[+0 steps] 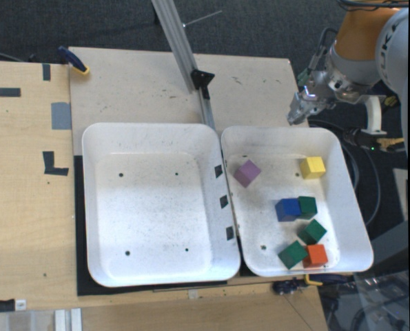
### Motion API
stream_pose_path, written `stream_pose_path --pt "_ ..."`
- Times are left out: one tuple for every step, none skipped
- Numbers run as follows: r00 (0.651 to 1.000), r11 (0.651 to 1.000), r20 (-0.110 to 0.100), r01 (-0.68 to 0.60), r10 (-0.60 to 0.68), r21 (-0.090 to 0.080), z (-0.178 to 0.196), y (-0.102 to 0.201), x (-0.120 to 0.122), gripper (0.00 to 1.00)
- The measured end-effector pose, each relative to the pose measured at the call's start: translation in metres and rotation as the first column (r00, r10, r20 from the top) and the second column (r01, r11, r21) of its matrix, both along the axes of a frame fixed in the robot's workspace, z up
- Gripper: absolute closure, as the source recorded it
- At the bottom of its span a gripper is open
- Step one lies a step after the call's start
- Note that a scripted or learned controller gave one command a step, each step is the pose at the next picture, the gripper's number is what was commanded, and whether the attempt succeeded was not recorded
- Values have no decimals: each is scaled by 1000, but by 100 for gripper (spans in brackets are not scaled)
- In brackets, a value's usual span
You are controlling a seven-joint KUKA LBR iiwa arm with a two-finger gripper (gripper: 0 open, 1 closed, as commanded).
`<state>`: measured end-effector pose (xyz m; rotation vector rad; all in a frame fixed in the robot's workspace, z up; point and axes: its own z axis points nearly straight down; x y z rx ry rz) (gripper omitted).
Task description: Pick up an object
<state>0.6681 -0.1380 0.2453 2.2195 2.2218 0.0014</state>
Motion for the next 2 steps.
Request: stream_pose_path --pt "1000 1000 -4 -4 4 1 -13 51 -20 100" --pt "1000 1000 -5 -3 3 2 -21 93 -47 100"
